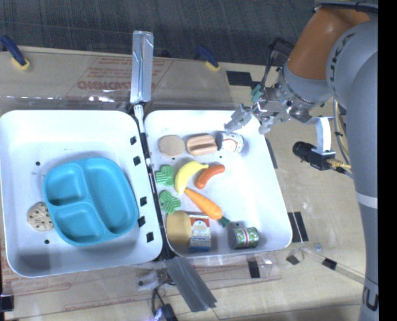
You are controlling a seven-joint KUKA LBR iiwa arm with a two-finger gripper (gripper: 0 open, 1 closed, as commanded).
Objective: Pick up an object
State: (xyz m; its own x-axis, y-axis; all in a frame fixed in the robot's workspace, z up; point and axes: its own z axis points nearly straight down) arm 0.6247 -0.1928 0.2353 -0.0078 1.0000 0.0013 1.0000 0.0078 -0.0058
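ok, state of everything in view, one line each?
gripper: above the right bin's far edge, nothing seen between its fingers
hot dog: lying flat in the right bin
banana: lying against the sausage
carrot: lying flat, slantwise
can: on its side
small carton: lying flat
blue divided plate: right side up in the left bin
cookie: flat, beside the plate

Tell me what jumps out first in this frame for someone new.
The bright blue divided plate in the left bin, with a cookie beside it. Then the right bin's toy food: banana, carrot, hot dog. The arm's tool hovers at that bin's upper right edge.
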